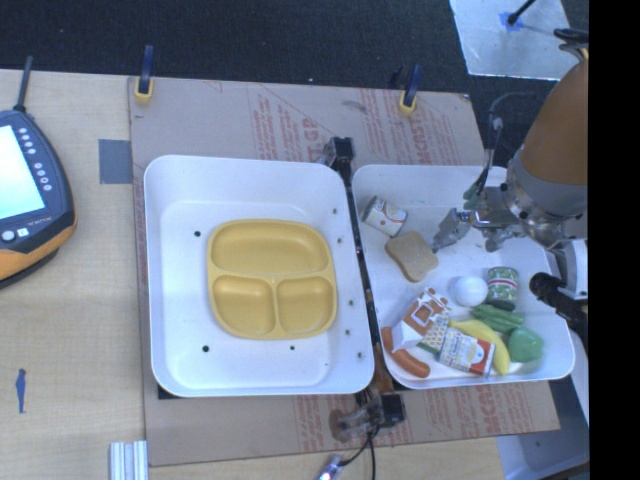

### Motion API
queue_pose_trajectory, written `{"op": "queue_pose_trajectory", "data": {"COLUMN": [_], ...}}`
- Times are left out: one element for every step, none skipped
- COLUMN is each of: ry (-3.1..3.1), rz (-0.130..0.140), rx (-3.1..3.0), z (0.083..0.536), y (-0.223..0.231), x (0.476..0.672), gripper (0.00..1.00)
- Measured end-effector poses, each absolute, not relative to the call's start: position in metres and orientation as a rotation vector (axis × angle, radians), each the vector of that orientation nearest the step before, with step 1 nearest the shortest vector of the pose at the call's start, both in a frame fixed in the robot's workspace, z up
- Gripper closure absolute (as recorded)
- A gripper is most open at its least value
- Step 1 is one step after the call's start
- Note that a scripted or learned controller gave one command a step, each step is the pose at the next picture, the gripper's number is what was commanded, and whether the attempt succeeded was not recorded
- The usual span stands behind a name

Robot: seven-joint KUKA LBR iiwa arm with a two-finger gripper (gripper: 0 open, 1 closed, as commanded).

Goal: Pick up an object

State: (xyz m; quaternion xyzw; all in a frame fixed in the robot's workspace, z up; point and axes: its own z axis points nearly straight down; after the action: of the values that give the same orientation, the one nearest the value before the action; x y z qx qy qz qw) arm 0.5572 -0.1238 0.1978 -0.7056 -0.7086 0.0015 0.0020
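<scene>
Objects for picking lie crowded in the right bin (400, 180), mostly toward its near and right side. A slice of bread (411, 256) sits left of the bin's middle, with a small tilted can (384, 216) just beyond it near the bin's left wall. Toward the near edge a small juice carton (426, 315) and a flat printed packet (459, 349) lie close together, a hot dog (404, 357) beside them at the near left corner. A white ball (467, 290) rests beside a green-labelled tin (502, 284); a banana (486, 335), a green pepper (497, 316) and a round green fruit (525, 345) pack the near right corner, touching or nearly so.

The gripper (450, 230) hangs over the bin's far middle, right of the bread and apart from it, above bare white floor. Its dark fingers (446, 232) point left and down with nothing between them; whether they are spread or closed I cannot tell at this angle. The arm's orange band (560, 128) rises over the bin's right wall.

Open room in this bin lies along the far strip and around the bread; the near half is tight, things pressed against the near rim.

The left bin (165, 268) holds a yellow divided tray (271, 277) in its middle, with bare white floor all round it up to the walls. The two bins meet along a narrow seam with a black clamp (342, 150) at its far end. A tablet (28, 198) lies at the bench's left edge, well apart from the bins
</scene>
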Motion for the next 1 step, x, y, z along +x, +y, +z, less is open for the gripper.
{"op": "queue_pose_trajectory", "data": {"ry": [-2.225], "rz": [0.006], "rx": [-2.212], "z": [0.0911], "y": [-0.1217], "x": [0.514], "gripper": [0.0]}}
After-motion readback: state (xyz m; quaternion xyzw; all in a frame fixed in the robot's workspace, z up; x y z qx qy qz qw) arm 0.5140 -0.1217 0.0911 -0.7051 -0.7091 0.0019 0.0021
